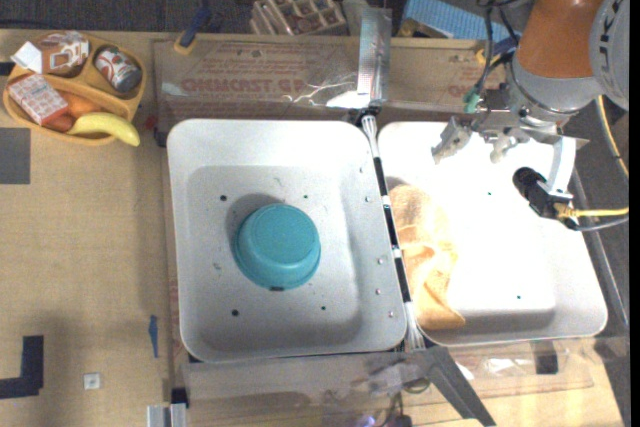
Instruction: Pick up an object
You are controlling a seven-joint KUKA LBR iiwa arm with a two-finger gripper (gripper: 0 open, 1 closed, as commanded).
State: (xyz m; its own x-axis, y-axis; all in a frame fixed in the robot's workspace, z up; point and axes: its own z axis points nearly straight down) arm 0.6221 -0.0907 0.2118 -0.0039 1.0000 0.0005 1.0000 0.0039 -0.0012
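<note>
- Over the right bin (560,315), near its far edge, the gripper (478,143) hangs from the grey arm (570,25) with its orange band; its fingers (447,141) are spread apart with nothing between them.
- Against that bin's left wall lies an orange-yellow cloth (425,255), crumpled and stretched along the divider, nearer the camera than the gripper and apart from it.
- Left of the right bin sits the left bin (200,315), touching it along the shared edge.
- Near the middle of the left bin rests a teal bowl (278,245), upside down, well apart from the gripper.
- Far left of the right bin, on the bench (70,275), a yellow tray (20,105) carries a banana (105,126) and small packaged items.
- Beyond both bins runs a cardboard strip (260,75) along their far edge.
</note>
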